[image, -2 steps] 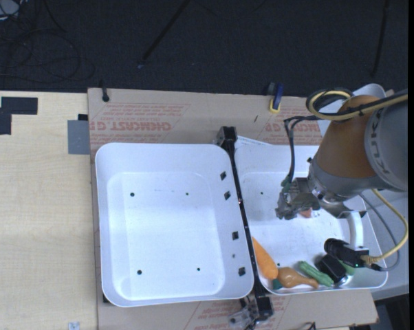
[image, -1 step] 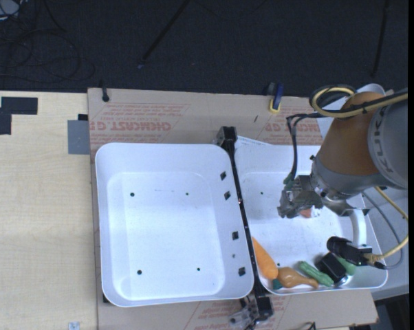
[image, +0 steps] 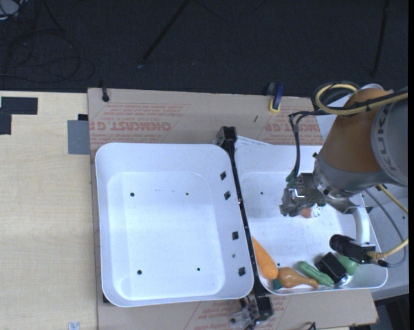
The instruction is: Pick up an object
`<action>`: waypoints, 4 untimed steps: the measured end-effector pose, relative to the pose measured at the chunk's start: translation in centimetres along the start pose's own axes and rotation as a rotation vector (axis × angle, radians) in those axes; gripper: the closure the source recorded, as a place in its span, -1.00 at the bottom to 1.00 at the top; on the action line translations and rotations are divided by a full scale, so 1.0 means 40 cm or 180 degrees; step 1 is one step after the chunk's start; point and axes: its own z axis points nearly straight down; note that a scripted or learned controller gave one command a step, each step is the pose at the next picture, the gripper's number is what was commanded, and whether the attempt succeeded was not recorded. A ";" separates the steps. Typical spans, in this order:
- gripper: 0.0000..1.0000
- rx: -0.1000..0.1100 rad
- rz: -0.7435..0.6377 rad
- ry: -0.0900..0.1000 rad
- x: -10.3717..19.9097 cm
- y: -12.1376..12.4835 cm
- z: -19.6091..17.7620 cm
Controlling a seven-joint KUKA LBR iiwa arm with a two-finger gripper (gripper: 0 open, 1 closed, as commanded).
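Two white bins sit side by side, the left bin (image: 111, 184) and the right bin (image: 265, 184), with the arm (image: 358, 150) over the right one.
You see the gripper (image: 296, 201) low over the middle of the right bin, and you cannot tell whether it is apart or together. The things to pick lie along that bin's near edge, well apart from the gripper: an orange piece (image: 264, 256) by the middle rim, a green piece (image: 316, 272), and a tan piece (image: 289, 277) between them.

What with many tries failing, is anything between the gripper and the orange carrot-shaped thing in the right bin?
Nothing visible does. The gripper hangs over the right bin's bare floor, and only white floor lies between it and the orange carrot-shaped thing by that bin's left wall.
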 end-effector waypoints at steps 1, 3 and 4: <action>1.00 0.0003 0.0004 0.0001 -0.002 0.000 -0.023; 1.00 0.0000 0.0004 0.0001 -0.007 0.000 -0.070; 1.00 -0.0002 0.0000 0.0000 -0.009 0.001 -0.093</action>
